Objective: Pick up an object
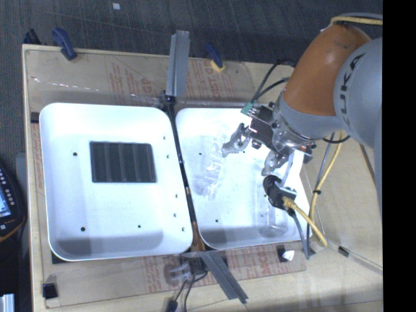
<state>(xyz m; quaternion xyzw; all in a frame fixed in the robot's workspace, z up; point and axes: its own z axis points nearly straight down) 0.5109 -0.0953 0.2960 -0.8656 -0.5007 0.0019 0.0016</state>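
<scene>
My gripper [253, 155] hangs over the right bin [224, 236], near its upper middle. Its two fingers are spread open, one fingertip [230, 148] pointing left and the other lower right, with nothing between them. A crumpled clear plastic item [211, 169] lies on the bin floor just left of and below the left fingertip, apart from it. Another clear, bottle-like object [273, 221] rests near the bin's lower right corner. A dark grey ribbed rectangular block [122, 162] lies flat in the middle of the left bin [65, 233].
The arm's orange and grey wrist [325, 70] covers the right bin's upper right corner. A black plug with a yellow cable [281, 195] dangles below the gripper. A metal divider bar [177, 64] and blue clamps [64, 43] stand along the bench's back edge.
</scene>
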